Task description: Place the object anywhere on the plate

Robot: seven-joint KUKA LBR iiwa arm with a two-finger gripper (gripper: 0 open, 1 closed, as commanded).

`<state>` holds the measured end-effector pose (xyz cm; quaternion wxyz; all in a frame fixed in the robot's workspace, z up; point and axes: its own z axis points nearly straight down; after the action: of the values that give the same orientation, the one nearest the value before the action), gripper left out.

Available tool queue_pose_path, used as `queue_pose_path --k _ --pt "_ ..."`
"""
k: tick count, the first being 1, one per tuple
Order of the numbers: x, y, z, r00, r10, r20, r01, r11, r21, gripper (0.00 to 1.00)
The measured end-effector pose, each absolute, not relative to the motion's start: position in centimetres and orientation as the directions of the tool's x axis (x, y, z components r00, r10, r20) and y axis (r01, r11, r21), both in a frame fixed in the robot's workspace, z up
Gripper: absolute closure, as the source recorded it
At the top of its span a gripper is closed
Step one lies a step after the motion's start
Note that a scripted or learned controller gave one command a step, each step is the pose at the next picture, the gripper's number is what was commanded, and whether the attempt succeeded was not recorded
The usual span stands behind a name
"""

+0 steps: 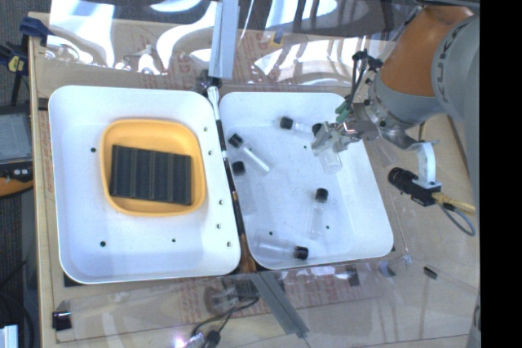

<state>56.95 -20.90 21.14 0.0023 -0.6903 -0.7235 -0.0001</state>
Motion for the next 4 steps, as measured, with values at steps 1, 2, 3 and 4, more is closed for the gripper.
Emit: queue_pose_path --k 1,2,3,4 --pt "52.8 -16.5 18.4 -0.224 0.975 0.003 0.975 0.224 -0.006 1.00" --pt "49.7 -9.8 19.8 -0.224 0.975 0.002 0.975 0.224 -0.004 1.00" --pt "55.0 -2.8 19.5 -0.281 0.960 0.001 0.960 0.281 -0.004 1.00" --pt "55.0 -2.8 19.6 -0.280 0.960 0.001 0.960 0.280 -0.004 0.00"
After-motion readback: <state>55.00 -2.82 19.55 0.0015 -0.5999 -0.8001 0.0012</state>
